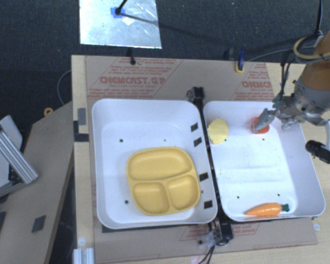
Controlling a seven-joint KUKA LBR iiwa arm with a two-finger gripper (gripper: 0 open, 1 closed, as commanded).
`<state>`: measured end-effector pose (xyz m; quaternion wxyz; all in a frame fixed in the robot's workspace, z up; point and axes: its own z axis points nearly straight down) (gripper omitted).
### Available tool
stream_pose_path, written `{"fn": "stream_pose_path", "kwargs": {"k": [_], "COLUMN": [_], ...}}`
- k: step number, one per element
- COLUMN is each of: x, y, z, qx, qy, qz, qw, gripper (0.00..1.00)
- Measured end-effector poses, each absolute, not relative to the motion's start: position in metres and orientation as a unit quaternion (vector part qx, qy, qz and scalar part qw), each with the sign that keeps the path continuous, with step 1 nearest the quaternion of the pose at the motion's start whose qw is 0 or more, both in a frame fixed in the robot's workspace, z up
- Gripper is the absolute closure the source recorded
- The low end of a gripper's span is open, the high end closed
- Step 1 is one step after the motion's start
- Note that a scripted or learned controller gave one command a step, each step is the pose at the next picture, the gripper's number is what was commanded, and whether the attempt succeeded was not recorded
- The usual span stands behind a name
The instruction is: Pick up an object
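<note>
The gripper (pixel 268 116) is seen at the far side of the right bin (pixel 297 164), reaching in from the right below the grey arm (pixel 313 89) with its orange band. Whether anything is pinched cannot be told: a small orange-red object (pixel 260 127) is seen right at the gripper's tip, touching or partly covered by it, but a grasp is not shown clearly.

The gripper is placed near the far wall of the right bin, with that rim just behind it. Open white floor is left across the middle of this bin, between the gripper and the near wall. A pale yellow round object (pixel 218 131) is found against the divider between the bins, left of the gripper and apart from it. A carrot (pixel 265 209) is laid along the near wall of the right bin, well apart from the gripper.

In the left bin (pixel 113 147), a yellow compartment tray (pixel 163 179) is set toward the near side, with bare floor around it at the far side and left.
</note>
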<state>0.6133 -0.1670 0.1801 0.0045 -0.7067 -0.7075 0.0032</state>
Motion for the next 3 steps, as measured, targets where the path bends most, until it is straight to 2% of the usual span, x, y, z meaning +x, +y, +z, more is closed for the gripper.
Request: {"fn": "stream_pose_path", "kwargs": {"k": [1,2,3], "x": [0.616,0.615,0.615], "y": [-0.167,-0.17,-0.169], "z": [0.188,0.126,0.083], "qx": [-0.706,-0.706,-0.707], "qy": [-0.708,-0.708,-0.708], "qz": [-0.0004,0.0007,0.0004], "qw": [-0.001,0.001,0.0], "gripper": [0.0,0.0,0.0]}}
